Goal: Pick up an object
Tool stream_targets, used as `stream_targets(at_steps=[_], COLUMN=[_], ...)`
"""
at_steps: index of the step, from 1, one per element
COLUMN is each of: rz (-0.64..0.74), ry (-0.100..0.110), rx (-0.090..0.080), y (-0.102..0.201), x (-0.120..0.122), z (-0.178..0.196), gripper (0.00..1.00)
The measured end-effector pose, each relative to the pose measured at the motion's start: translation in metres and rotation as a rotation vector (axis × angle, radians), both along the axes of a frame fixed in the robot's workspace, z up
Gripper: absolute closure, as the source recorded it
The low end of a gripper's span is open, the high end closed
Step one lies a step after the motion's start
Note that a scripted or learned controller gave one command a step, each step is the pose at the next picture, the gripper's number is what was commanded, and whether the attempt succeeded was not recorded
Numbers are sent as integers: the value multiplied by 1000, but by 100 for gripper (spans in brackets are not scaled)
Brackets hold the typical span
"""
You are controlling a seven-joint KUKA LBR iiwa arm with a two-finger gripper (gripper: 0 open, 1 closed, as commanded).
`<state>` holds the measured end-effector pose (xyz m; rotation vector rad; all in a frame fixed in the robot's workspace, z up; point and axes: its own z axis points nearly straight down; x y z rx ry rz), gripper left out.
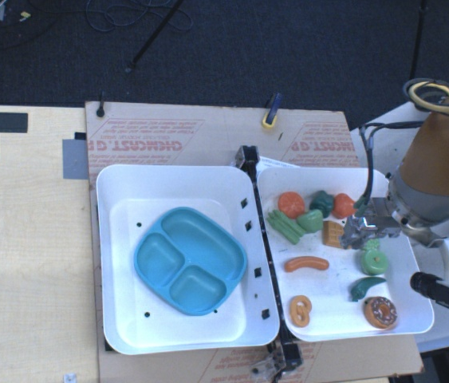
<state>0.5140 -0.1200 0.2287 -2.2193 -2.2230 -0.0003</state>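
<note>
The gripper (359,231) is being held low over the right bin (423,313), right of centre in the frame; whether it is open or closed cannot be told. Toy food is being kept around it: a waffle piece (332,233) just left, a green round piece (374,260) just below, a sausage (306,264) lower left. A blue plate (190,259) is being kept in the left bin (120,214).

Arm (430,166) reaches in from the right, orange band up top, gripper (358,228) low and pointing left.

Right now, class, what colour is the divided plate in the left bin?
Light blue: the divided plate shows best in the camera view, lying in the left bin.
</note>
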Motion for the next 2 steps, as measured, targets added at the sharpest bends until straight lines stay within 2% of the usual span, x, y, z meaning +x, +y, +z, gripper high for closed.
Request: stream_targets(at_steps=[2], rz=[4], ry=[4], rx=[2], y=[114], x=[31], z=[-11], gripper=[100])
